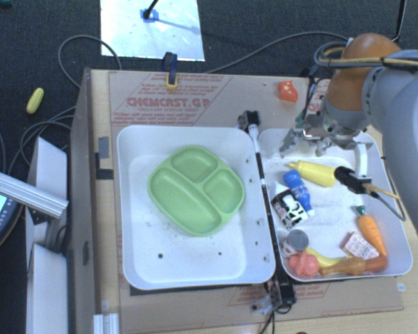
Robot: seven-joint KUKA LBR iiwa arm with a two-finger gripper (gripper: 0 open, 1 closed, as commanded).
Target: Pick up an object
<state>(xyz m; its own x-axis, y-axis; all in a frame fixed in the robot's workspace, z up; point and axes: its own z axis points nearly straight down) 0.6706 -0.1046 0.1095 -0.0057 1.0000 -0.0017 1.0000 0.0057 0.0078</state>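
Note:
My gripper [305, 143] hangs over the far end of the right bin [397, 252], fingers spread open with nothing between them. Just in front of it lies a yellow squeeze bottle [313, 172]. A blue object [297, 188] and a black-and-white item [288, 208] lie beside the bottle, near the divider. Nearer the front are a grey disc [297, 240], a pink toy [303, 264], an orange carrot [370, 234] and a red-and-white packet [355, 244].
The left bin [136, 256] holds a green divided plate [195, 188]. A small orange object [287, 91] sits on the bench behind the right bin. The arm covers the right bin's far right corner.

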